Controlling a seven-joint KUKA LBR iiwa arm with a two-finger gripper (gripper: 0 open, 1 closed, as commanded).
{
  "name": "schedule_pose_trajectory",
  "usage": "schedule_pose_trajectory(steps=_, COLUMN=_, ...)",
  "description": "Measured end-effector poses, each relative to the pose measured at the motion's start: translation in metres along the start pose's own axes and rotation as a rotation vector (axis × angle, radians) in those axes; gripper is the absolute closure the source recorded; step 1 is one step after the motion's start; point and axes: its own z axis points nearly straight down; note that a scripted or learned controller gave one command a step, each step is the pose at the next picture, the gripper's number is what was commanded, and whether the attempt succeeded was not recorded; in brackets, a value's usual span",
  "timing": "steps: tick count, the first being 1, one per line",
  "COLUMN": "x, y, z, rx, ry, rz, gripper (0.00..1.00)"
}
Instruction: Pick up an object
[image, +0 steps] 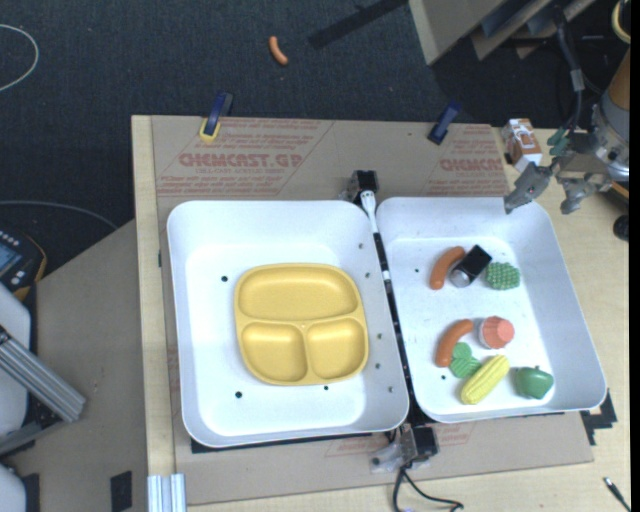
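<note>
Nearest the camera, at the lower edge of the right bin (575, 300): a toy corn cob (484, 379) lying at a slant, a green pepper (533, 381) just to its right. Above them, a small green leafy piece (464, 362), an orange sausage (453, 340) and a pink-red round piece (495, 332), all bunched and likely touching. Further up the bin: a second sausage (447, 267), a black-and-silver block (469, 267) against it, a green knobbly piece (503, 276) just right of that.

Handling, as judged: toy food, light, stiff plastic, probably smooth and prone to slip. The corn cob looks the best pick, taken across its narrow middle; its lower side is free of neighbours.

The gripper (545, 189) hangs at the upper right of the frame, over the bin's far corner, fingers spread apart, nothing between them, well away from the toys.

Left bin (195, 300): a yellow divided plate (300, 322) in the middle.
</note>
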Motion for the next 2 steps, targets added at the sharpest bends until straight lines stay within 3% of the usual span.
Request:
schedule_pose_trajectory(steps=1, x=0.000, y=0.002, z=-0.008, rx=-0.013, ry=-0.003, rz=-0.003, gripper=0.00)
schedule_pose_trajectory(steps=2, x=-0.004, y=-0.003, z=0.053, rx=-0.006, ry=-0.001, rz=-0.002, gripper=0.00)
